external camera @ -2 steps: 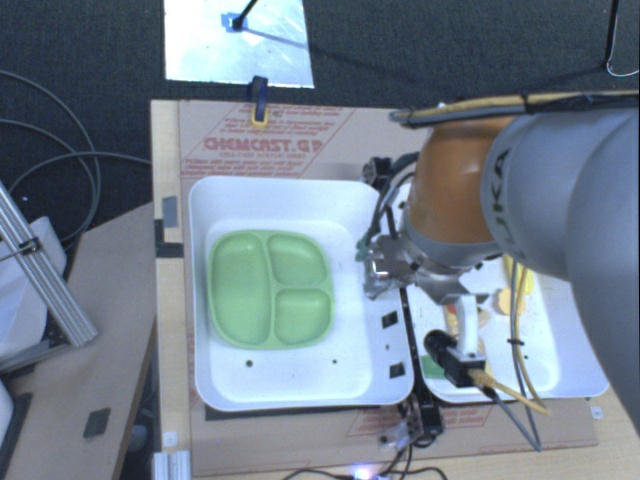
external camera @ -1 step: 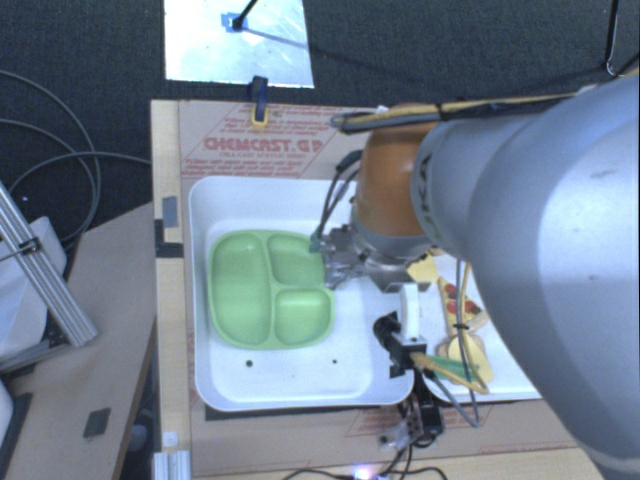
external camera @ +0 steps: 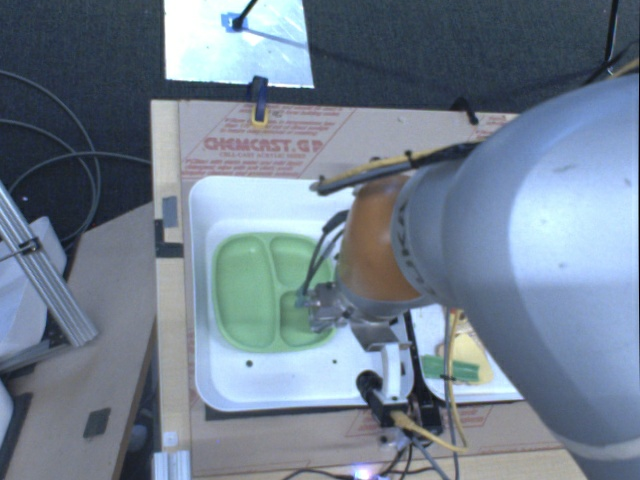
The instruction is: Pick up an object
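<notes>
**Reaching over the green tray in the left bin**

Scanning from the left, we see a slanted aluminium rail [external camera: 45,278] lying off the bench's left edge, beside black cables [external camera: 60,168] curling on the dark floor. Next comes the bench board [external camera: 270,143] with red lettering along its far edge, a blue-and-yellow clamp [external camera: 259,103] gripping that edge and a shiny metal sheet [external camera: 238,28] lying beyond it.

On the board sits the left white bin [external camera: 215,368]. A green divided tray [external camera: 262,288] lies in its left half, close to the left wall, its two compartments running side by side. The gripper [external camera: 318,310] hangs over the tray's right compartment, near the near-right corner of the tray; whether it touches the tray we cannot tell. The wrist hides the fingertips, so we cannot tell how the jaws stand, and we see nothing held between them.

Further right, the arm [external camera: 520,238], grey with an orange band [external camera: 375,243], covers the middle of the bench. Under it, in the right bin [external camera: 490,393], a small green block [external camera: 450,370] lies on something pale yellow [external camera: 472,353] near the near wall.
</notes>
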`<action>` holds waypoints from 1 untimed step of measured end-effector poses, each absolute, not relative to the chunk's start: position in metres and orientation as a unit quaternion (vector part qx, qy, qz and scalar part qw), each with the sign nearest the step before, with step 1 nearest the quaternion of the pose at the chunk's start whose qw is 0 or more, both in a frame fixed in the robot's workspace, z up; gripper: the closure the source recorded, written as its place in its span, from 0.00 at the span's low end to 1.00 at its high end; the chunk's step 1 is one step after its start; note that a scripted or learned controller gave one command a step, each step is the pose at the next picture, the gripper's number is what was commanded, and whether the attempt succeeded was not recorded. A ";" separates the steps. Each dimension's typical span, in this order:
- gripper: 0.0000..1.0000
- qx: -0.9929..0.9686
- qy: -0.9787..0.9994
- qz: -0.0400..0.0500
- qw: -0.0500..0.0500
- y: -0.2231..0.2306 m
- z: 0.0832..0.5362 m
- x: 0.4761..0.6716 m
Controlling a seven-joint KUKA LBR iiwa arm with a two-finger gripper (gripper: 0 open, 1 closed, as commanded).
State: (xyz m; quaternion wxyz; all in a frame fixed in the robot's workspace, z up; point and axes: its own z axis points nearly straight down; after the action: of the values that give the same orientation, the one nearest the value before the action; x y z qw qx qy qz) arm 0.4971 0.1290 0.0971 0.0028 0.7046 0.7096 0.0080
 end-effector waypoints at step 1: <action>1.00 0.706 0.709 -0.001 -0.001 0.147 0.091 0.565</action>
State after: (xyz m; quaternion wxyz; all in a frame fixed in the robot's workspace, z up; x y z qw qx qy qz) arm 0.5649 0.1474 0.0910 -0.0013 0.7056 0.7086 -0.0014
